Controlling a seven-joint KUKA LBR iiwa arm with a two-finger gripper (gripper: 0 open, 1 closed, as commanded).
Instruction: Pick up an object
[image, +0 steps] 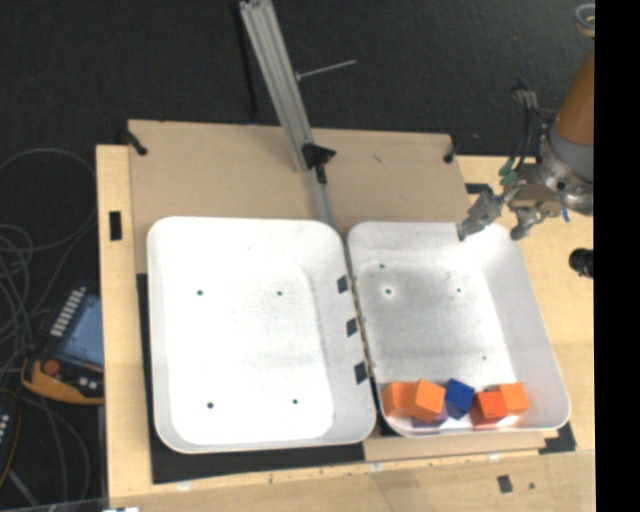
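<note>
Dark carpet surrounds a pale wood worktop (115, 300) carrying a brown board and two shallow white bins side by side. Left bin (245, 330): nothing but small dark dots on its floor. Right bin (450, 300): all task items bunched along the near wall.

Items, L to R: orange block (400, 397), second orange block (429, 399) touching it, blue block (459, 396), then an orange-red block (489, 406) w/ another orange block (514, 397) against it. Something purplish shows under the second orange block; too small to identify.

Pincer (493, 221) hovers over the right bin's far-right corner, well apart from the blocks. Fingers spread wide, nothing between them.

Handling, as judgement: blocks look small, rigid, prob. light, wood or foam, can't tell which. Flat faces should give good purchase, low slip risk, not fragile. Problem is crowding, since neighbours touch and the bin wall sits right behind, so there's little room for a finger on either side. Best candidate approx. the blue block, w/ a visible gap on its right; grip across the two free faces, near to far. Risk: a finger lands on a neighbour or the wall and the pincer closes on nothing.
</note>
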